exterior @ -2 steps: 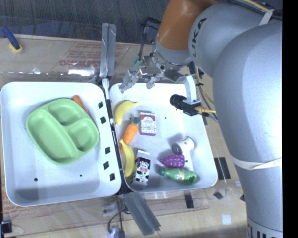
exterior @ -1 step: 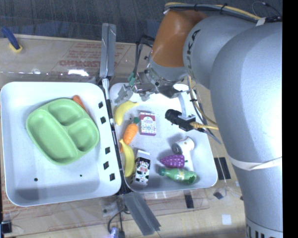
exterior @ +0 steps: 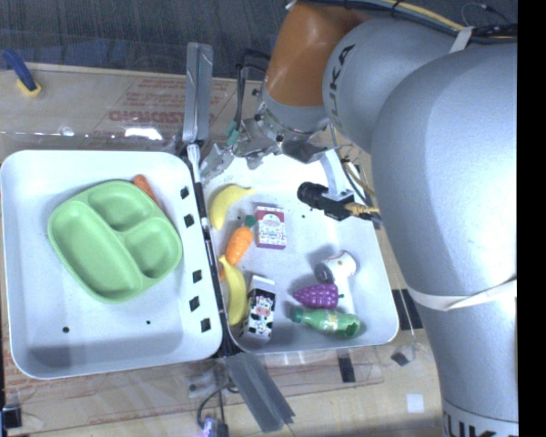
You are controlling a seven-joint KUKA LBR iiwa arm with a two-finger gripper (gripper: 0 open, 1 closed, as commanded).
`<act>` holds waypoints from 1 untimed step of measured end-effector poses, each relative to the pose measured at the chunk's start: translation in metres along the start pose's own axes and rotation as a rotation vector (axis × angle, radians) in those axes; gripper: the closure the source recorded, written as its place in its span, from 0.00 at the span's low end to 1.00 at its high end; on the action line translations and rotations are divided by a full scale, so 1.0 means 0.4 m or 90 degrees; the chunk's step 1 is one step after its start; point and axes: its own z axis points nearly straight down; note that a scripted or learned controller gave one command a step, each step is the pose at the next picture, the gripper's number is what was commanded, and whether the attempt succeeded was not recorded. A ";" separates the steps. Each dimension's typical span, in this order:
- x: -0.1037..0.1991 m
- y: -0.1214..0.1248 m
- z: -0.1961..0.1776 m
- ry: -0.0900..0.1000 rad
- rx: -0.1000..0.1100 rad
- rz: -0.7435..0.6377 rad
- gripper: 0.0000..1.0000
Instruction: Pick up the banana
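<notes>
- Not done yet: both bananas lying flat in right bin (exterior: pixel 291 267), nothing lifted.
- Upper banana (exterior: pixel 226 203) at 11 o'clock of that bin, just beside the wall shared with left bin (exterior: pixel 36 271).
- Lower banana (exterior: pixel 234 289) at 8 o'clock, hard along the same wall, touching or nearly touching carton (exterior: pixel 260 308) at its 4 o'clock.
- Gripper (exterior: pixel 237 151) over the 12 o'clock rim, near upper banana's 12 o'clock end but apart from it.
- Open or clenched: cannot tell from this angle. No sign of anything carried.
- Remaining, by my read: come down on a banana, close, lift clear. So basically the whole pick.
- Upper banana looks like the nearer target and the easier one.
- Room around upper banana: wall tight at 9 o'clock, carrot (exterior: pixel 239 242) just beside at 5 o'clock, red box (exterior: pixel 270 226) near at 4 o'clock, bare floor at 3 o'clock.
- Probably best gripped across its short width, with care at the wall side.
- Room around lower banana: worse. Pinned between wall and carton, carrot at its 12 o'clock tip.
- Grapes (exterior: pixel 317 294), bottle (exterior: pixel 328 321) and white toy (exterior: pixel 338 267) at 4 to 5 o'clock, well apart from both bananas.
- Green plate (exterior: pixel 114 239) in left bin, out of the way.
- Straight-up exit open above upper banana.
</notes>
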 end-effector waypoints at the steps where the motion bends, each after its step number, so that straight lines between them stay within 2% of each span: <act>1: -0.046 -0.102 0.002 0.000 0.002 0.041 0.00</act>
